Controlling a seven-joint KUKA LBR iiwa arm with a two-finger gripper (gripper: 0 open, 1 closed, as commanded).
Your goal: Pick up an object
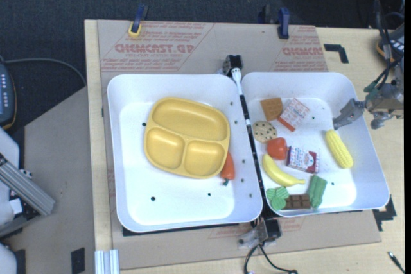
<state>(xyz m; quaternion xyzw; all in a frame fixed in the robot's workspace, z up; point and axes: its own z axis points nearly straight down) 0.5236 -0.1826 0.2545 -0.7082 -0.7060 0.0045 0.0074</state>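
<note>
The right bin point(359, 192) holds several toy foods: a yellow corn cob point(338, 148), a banana point(280, 172), a red tomato point(277, 148), a cookie point(264, 131), a brown cracker point(271, 108), a red and white packet point(295, 112), a small red box point(302, 160), a green vegetable point(316, 189) and a chocolate bar point(297, 202). My gripper point(350, 114) hangs over the bin's right side, just above and to the right of the corn cob. Nothing shows in its grasp.
In the left bin point(128, 189) a yellow divided plate point(186, 137) lies with an orange carrot point(228, 167) by its right edge. A black divider point(246, 131) runs between the bins. Two clamps point(135, 21) point(283, 22) grip the board's far edge.
</note>
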